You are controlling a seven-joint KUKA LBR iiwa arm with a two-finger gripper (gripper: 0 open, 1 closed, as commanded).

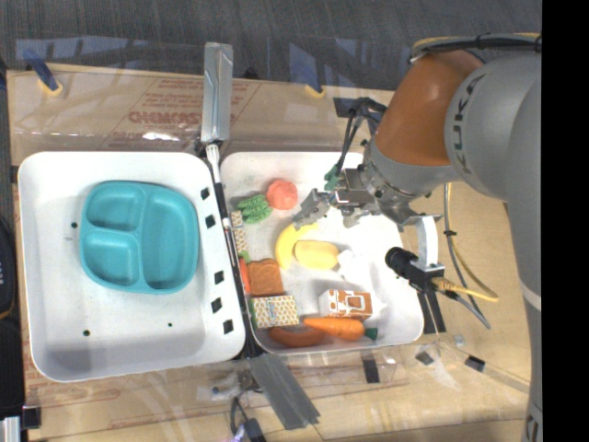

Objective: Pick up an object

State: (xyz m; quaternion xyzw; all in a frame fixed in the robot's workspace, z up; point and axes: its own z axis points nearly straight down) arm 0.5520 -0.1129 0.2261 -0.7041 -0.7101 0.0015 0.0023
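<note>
Camera view, from above at a slant: two white bins side by side on the bench. Left bin bearing a teal divided plate, near its far-left part. Right bin crowded with toy food. Near the far edge, a red-orange ball, with a green leafy piece just beside it toward the divider. Around the middle, a yellow banana touching a pale yellow rounded piece. Along the divider side, a brown slice and below it a checkered box. At the near edge, an orange carrot beside a brown sausage-like piece, and a small white-and-orange carton just above the carrot.

Reaching in from the right, the grey arm with its orange band. Gripper low over the far middle of the right bin, just above the banana and close to the ball. Fingers spread apart, released, nothing between them.
</note>
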